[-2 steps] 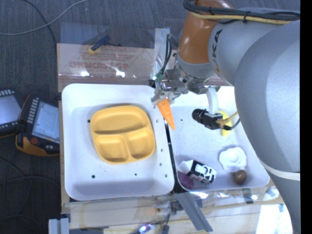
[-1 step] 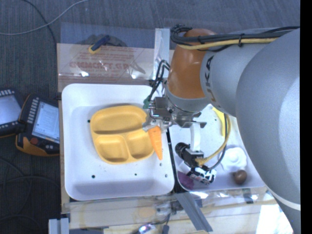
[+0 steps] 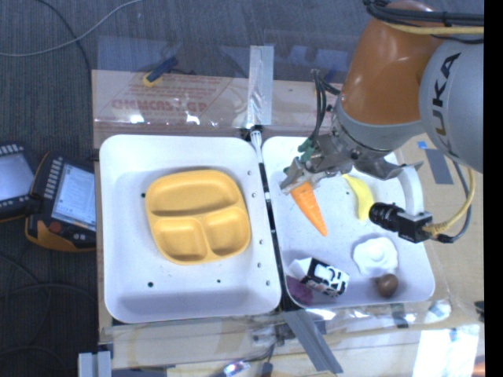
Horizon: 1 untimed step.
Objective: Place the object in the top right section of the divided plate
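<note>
The yellow divided plate (image 3: 195, 214) lies in the left bin (image 3: 126, 210), with one long section at the far side and two smaller ones at the near side. An orange toy carrot (image 3: 310, 208) is over the right bin (image 3: 416, 289), close to the wall between the bins, tip pointing toward the near right. My gripper (image 3: 302, 176) is at the carrot's thick end, and the fingers are shut on that end. The arm's orange band hides the far part of the right bin.
In the right bin are a yellow banana (image 3: 361, 196), a white fried-egg toy (image 3: 373, 254), a brown ball (image 3: 385, 284) and a black-and-white item on a purple piece (image 3: 318, 281). A black cable fitting (image 3: 397, 218) hangs from the arm. A handheld pendant (image 3: 59, 203) sits left of the bins.
</note>
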Available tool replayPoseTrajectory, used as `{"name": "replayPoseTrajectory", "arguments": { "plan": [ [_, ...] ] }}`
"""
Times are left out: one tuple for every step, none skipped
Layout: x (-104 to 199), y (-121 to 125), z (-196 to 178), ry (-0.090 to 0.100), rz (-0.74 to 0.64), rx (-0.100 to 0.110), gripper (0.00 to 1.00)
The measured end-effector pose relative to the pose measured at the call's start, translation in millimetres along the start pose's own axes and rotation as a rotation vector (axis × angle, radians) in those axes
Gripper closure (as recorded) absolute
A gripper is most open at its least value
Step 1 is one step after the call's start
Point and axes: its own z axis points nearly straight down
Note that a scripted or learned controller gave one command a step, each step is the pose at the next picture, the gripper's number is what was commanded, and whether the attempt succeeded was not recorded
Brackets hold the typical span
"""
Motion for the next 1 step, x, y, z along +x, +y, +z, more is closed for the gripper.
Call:
{"name": "replayPoseTrajectory", "arguments": {
  "plan": [
    [25.3, 82.0, 3.7, 0.000, 0.103, 0.003, 1.00]
  ]
}}
